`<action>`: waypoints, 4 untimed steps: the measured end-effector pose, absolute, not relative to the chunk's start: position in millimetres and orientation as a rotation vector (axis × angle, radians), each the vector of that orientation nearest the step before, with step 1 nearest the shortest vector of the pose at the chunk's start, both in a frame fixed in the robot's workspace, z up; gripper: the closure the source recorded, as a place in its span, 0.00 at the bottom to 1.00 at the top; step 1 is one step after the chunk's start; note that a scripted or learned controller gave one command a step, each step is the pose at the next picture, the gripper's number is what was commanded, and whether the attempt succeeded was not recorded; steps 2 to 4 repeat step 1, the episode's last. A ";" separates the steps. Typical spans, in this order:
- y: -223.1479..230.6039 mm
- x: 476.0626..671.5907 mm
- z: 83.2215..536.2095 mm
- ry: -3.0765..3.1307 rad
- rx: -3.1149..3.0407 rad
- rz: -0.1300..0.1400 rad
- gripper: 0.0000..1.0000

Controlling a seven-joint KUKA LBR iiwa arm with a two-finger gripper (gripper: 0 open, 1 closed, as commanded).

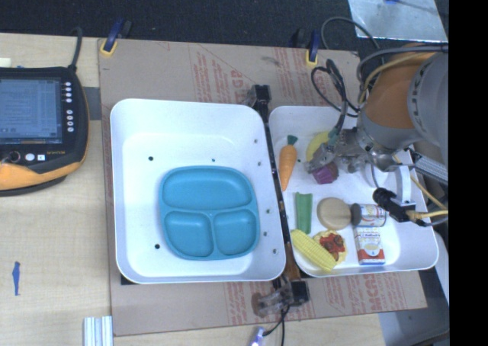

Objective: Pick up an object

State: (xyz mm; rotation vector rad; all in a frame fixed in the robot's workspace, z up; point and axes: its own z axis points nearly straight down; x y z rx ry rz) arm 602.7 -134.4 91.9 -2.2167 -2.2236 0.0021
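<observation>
The arm (400, 97), grey with its orange band, reaches in over the right bin (427, 257), and its claw (335, 155) sits low at the upper part of that bin, right at a small purple object (325, 173) with a yellow piece (316, 143) just beside it. Judging by this, the step in hand is the descent or closing onto a chosen item, most likely the purple one; whether the claw is spread or closed cannot be told, since the wrist hides it from above, and nothing is visibly held. The next move would call for a firm closing on the purple object without catching the yellow piece alongside, then a straight lift clear of the bin wall. Counting the things: there are two white bins on the bench (53, 261). The left bin (133, 127) holds one blue divided tray (207, 211) with three compartments. The right bin holds one carrot (287, 163) near its left wall, one green stick (303, 211), one corn cob (313, 250), one round tan item (333, 213), one small red-topped piece (332, 245), one small can (371, 214) and one red and white packet (370, 247), besides the purple and yellow pieces. One tablet-like pendant (34, 127) lies on the bench to the left.
</observation>
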 end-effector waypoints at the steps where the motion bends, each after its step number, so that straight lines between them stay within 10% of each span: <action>1: -135.4 602.3 102.0 -2.222 -2.214 0.004 1.00; 4: -135.4 602.3 102.0 -2.222 -2.214 0.004 1.00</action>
